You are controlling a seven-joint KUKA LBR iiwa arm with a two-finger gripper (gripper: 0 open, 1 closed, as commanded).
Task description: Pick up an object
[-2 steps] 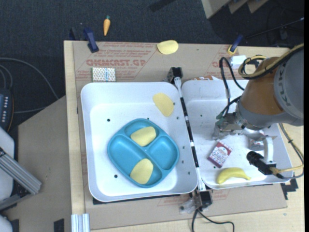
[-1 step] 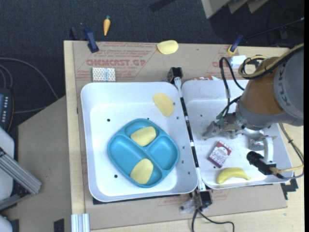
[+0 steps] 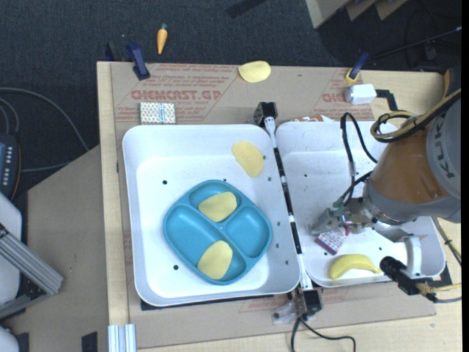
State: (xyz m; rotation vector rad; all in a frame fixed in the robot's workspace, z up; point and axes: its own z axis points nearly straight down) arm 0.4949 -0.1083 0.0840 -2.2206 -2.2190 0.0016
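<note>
The gripper (image 3: 333,222) sits low in the right bin (image 3: 315,160); its finger spread cannot be made out. A small pink packet (image 3: 331,240) lies just beneath it, a yellow banana (image 3: 353,266) nearby.

Left bin (image 3: 139,196) bears a blue divided plate (image 3: 245,229).

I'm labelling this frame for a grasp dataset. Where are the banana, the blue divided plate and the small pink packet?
banana (image 3: 353,266), camera view, middle of its curved body.
blue divided plate (image 3: 253,229), camera view, bare right compartment.
pink packet (image 3: 331,240), camera view, centre of its top face.
</note>
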